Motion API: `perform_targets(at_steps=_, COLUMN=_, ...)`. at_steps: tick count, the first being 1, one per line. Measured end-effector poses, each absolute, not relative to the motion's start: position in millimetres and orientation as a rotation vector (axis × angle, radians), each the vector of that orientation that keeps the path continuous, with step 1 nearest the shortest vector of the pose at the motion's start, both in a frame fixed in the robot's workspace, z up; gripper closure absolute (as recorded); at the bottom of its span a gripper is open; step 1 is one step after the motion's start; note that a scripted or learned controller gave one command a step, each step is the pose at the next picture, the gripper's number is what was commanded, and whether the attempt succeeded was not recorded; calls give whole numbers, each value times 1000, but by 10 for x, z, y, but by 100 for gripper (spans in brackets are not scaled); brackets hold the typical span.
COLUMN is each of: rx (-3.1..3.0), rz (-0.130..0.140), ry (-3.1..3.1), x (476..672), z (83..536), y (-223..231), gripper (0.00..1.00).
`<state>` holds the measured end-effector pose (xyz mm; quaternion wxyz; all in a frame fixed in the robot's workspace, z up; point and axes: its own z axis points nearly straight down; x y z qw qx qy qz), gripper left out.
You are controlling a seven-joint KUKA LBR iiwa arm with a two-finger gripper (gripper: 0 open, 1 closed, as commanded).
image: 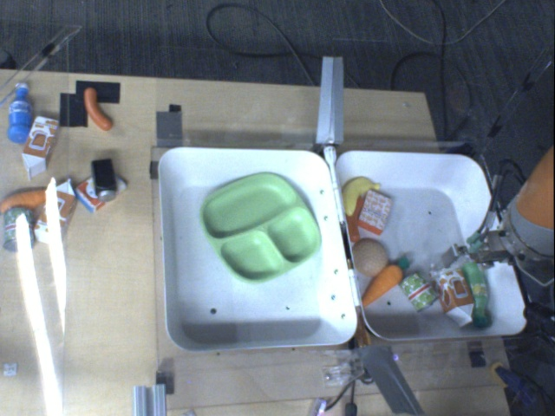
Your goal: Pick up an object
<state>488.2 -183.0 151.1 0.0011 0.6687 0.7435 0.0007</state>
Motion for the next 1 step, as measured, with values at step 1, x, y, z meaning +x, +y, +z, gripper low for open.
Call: perform_targets(at_steps=1, rx=2072, rz=5, ry=2354, x=4996, z=1037, y=-1876, gripper=0)
